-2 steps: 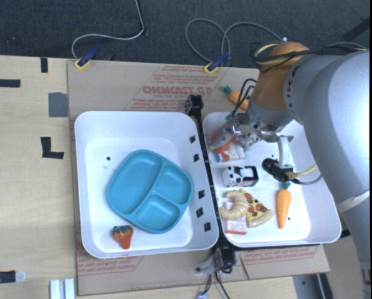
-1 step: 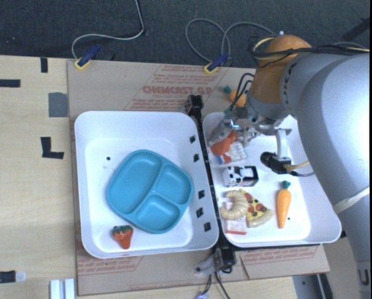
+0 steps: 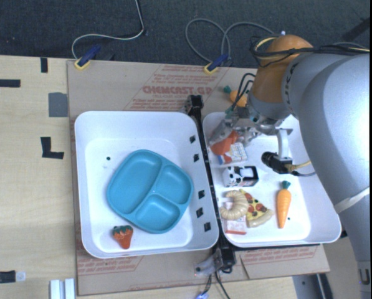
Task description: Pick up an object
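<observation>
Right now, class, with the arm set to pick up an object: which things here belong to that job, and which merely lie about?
Job: gripper; orange toy under it; carrot; pizza slice; strawberry; black-and-white toy.
Lying about: blue plate; cables; blue clips.

— What was found in the left bin [image 3: 89, 136]?
— A divided plate [image 3: 149, 190] was set at its middle, with a toy strawberry [image 3: 123, 235] near the front edge.
— And the right bin [image 3: 316, 223]?
— A toy carrot [image 3: 283, 207] was laid at the right, a pizza slice [image 3: 258, 209] left of it, and a small carton [image 3: 242, 176] behind that.
</observation>
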Motion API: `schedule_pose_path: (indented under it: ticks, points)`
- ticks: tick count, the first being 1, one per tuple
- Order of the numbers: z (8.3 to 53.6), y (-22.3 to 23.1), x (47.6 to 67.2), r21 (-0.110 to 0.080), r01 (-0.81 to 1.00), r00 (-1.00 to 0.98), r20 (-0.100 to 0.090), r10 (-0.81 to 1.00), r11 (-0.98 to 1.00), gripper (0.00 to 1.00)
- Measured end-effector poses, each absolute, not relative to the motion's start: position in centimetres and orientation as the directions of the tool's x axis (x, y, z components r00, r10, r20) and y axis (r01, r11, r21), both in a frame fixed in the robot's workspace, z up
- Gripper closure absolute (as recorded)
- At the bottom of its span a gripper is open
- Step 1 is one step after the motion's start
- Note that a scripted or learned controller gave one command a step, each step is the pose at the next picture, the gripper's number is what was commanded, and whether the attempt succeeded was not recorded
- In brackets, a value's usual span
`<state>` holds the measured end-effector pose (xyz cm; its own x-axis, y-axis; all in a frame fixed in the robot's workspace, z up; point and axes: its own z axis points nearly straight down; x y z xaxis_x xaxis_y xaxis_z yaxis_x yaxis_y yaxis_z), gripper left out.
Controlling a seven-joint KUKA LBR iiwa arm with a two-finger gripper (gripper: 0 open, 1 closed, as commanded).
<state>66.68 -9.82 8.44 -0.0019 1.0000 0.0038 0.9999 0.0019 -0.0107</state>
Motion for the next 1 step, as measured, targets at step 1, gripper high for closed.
schedule_pose_path:
  ticks: [1]
  points:
    - [9.47, -9.80, 66.66, -0.014, 1.000, -0.002, 0.004, 1.000, 0.002, 1.00]
